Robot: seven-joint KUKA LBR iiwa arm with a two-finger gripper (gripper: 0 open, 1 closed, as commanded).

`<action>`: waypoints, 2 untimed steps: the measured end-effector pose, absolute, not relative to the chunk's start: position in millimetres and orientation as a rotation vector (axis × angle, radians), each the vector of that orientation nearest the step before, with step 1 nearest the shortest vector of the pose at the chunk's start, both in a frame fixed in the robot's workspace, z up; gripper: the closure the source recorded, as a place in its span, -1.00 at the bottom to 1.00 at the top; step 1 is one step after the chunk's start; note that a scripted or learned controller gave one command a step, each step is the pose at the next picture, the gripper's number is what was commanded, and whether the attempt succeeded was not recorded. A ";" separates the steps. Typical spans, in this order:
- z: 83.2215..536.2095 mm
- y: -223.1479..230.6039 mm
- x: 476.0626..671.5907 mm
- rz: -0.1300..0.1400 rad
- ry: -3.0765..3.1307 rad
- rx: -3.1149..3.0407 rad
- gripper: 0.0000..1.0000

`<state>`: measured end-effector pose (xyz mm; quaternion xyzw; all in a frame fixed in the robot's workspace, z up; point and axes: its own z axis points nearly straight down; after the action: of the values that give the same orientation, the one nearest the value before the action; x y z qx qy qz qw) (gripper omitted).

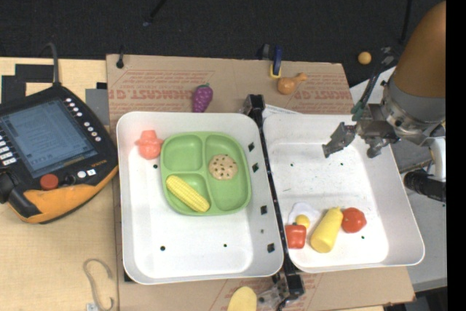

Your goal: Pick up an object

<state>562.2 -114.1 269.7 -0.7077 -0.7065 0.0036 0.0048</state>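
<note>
Below, yellow bottle [326,229] lies near end effector [355,140].

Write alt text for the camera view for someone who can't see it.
A robot arm's end effector hovers open above the right bin, where a yellow bottle and tomato lie near its front edge. The left bin holds a green plate with corn and a cookie.

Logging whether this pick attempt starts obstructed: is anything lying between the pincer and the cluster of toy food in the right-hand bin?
Nothing visible does. The pincer hangs over bare floor of the right white bin; the yellow plastic bottle, red toy tomato and small red block lie at the near edge, with open floor between.
</note>
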 end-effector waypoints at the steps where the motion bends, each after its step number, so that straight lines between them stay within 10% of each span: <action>1: 275.1 -114.2 564.1 0.001 -2.221 -2.221 -1.00; 2: 212.3 -112.3 569.5 0.008 -2.217 -2.216 -1.00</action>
<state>569.5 -112.3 212.3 -0.7069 -0.7073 0.0024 0.0035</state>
